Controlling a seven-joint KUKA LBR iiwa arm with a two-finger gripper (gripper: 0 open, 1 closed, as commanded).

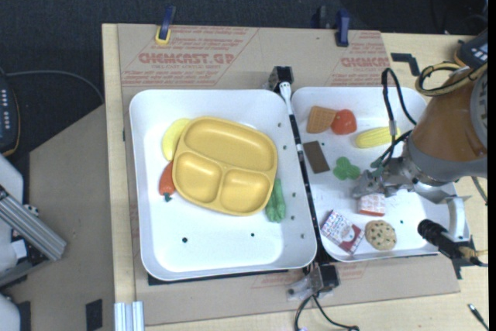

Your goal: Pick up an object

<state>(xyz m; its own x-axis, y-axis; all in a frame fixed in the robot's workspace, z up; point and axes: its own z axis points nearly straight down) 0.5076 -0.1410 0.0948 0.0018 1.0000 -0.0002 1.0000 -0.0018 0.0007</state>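
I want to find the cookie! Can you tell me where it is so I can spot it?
Look in the right bin, the one the gripper reaches into. Near its front edge lies the cookie, right of a red-and-white packet. It is the round tan thing with dark specks.

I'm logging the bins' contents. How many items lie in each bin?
Left bin: 4 (yellow tray, yellow piece, carrot, green leaf)
Right bin: 8
Total: 12
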